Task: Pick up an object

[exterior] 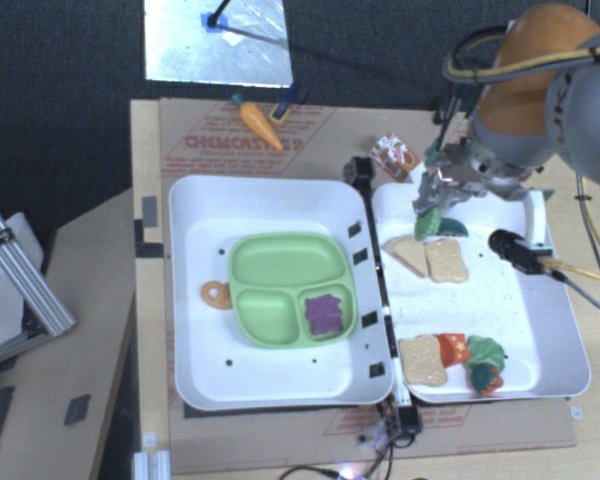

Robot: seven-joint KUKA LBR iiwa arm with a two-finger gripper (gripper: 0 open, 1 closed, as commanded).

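Camera view: the gripper (432,200) sits low near the right bin's (550,313) back-left edge, fingers closed on a green toy vegetable (433,224), just above two bread slices (430,259); open floor lies toward the right.

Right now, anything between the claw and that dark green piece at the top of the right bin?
Nothing visible. The claw is directly over the dark green piece near the right bin's back edge. The bread slices lie just in front, beside the piece and not in the path.
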